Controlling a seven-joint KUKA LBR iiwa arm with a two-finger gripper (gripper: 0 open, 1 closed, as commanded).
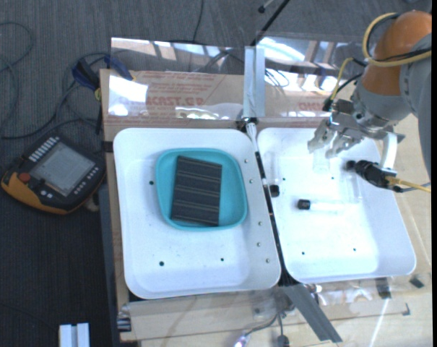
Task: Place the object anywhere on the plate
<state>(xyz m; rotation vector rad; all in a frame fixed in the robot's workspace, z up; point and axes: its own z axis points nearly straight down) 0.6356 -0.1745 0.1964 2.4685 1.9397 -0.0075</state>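
Looks pretty much done to me: the dark ribbed object (pixel 197 191) is lying flat on the teal plate (pixel 235 210), which sits in the middle of the left bin (pixel 204 273), so it's already where the task wants it. The tool (pixel 334 144) is over the far edge of the right bin (pixel 355 259), well apart from the plate, fingers spread and nothing between them. There's also a small black bit (pixel 303 204) loose near the middle of the right bin, no idea what it is. I'd say nothing's left except maybe the arm pulling away
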